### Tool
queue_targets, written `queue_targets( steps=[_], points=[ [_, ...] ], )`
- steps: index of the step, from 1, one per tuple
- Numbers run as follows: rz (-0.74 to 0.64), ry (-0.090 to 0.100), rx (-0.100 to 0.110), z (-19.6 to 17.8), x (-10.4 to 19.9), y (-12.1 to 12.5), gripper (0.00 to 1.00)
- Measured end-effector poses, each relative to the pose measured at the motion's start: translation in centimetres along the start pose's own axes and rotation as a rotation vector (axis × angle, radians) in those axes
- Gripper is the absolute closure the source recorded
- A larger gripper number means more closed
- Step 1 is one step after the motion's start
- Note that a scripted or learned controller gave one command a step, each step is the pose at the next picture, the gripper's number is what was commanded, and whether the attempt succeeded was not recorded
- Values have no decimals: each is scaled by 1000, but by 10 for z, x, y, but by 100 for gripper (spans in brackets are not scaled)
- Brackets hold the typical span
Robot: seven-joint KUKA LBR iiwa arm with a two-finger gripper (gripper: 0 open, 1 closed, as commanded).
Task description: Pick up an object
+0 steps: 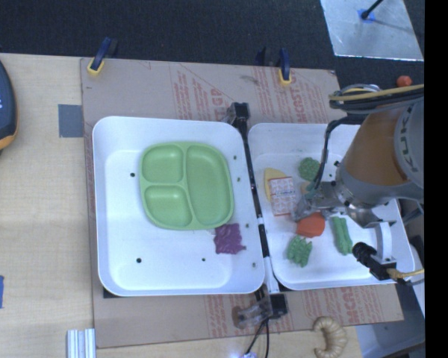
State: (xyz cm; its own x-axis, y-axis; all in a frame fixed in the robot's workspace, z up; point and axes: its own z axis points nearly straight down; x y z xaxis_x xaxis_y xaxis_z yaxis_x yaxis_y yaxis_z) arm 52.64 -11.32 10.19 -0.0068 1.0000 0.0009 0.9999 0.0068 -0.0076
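- My gripper [316,200] is low in the right bin [284,274]; I cannot tell its state.
- The orange object [310,227] lies just below it, maybe touching.
- A green plate [187,185] sits in the left bin [119,259].

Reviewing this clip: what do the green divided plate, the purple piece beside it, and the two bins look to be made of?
Green divided plate: likely moulded plastic, matte with a soft sheen, one even colour, rounded compartment ridges.
Purple piece: too small to tell; the lumpy, ragged outline suggests soft plastic or rubber toy food.
Left bin and right bin: smooth white plastic by the look, slightly glossy, with rounded, thin formed rims.
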Motion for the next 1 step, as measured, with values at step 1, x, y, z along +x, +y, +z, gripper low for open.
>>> queue_targets(
  steps=[1],
  points=[
    [-5, 3, -13, -95, 72, -3, 100]
  ],
)
